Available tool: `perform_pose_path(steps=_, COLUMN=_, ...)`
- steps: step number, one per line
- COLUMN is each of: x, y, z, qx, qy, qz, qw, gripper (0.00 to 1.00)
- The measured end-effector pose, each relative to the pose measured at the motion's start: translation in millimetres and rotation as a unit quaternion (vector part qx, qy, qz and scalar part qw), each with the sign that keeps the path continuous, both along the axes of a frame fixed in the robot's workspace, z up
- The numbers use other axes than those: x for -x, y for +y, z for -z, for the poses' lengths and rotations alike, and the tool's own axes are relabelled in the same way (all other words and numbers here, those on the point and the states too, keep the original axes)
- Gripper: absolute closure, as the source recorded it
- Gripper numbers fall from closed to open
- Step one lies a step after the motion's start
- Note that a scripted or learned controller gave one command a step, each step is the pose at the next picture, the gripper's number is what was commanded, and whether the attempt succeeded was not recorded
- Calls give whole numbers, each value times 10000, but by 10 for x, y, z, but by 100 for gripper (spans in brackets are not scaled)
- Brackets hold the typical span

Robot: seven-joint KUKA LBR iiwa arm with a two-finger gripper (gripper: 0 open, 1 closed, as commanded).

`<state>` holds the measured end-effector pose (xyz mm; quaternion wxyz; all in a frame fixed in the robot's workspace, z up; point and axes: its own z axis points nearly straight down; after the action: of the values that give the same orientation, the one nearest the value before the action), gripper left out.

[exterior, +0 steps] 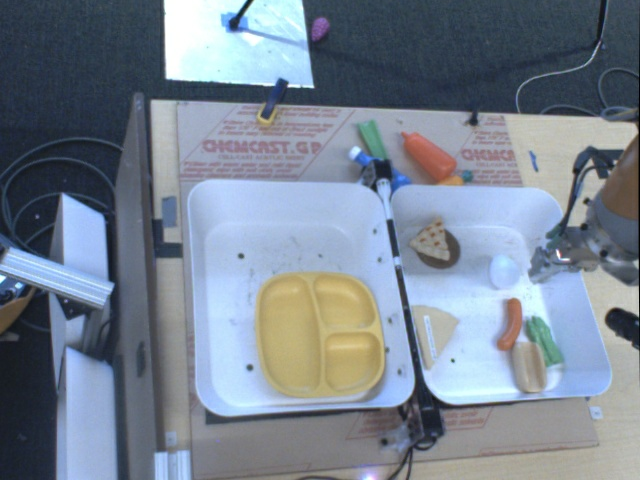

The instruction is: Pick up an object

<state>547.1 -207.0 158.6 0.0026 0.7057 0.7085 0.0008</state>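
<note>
Egg (503, 269), white, lies in right bin (585, 368), just left of claw (553, 261); claw at bin's right wall, grip state cannot tell. Same bin: sausage (511, 324), bun (528, 365), green bean (545, 339), cheese wedge (434, 330), cracker on brown disc (436, 243). Left bin (215, 268) holds yellow divided plate (320, 333). Carrot (430, 157) on counter (300, 138) behind bins.

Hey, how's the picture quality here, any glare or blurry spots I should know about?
In the camera view, the shiny sheet on the dark floor glares near white; the two white bins are bright, almost washed out, with only soft shadows; the yellow tray reads clearly; the end effector at the right bin's edge looks soft and low in detail, as do the small toy foods.
</note>
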Motion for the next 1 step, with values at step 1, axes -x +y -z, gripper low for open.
perform_pose_path(steps=1, x=-3, y=9, z=309, qx=-10, qy=27, qz=12, qw=10000, gripper=100)
